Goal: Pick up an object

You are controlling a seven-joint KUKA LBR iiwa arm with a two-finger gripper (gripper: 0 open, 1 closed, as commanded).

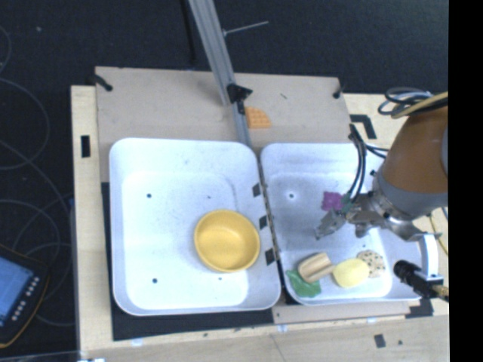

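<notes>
We hover our jaws (341, 225), spread and holding nothing, in the right bin (302, 168) near the purple block (331, 200); the pick is not yet made.

Single fixed camera, mounted above the bench (189, 104), looking down at a slant. Both bins fall within frame: left bin (136, 202) at centre-left, right bin (302, 172) at centre-right. Arm (419, 164) enters from right edge. Moderate range.

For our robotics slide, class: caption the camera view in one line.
Gripper over the right bin, beside a purple block; yellow bowl in the left bin.
</notes>
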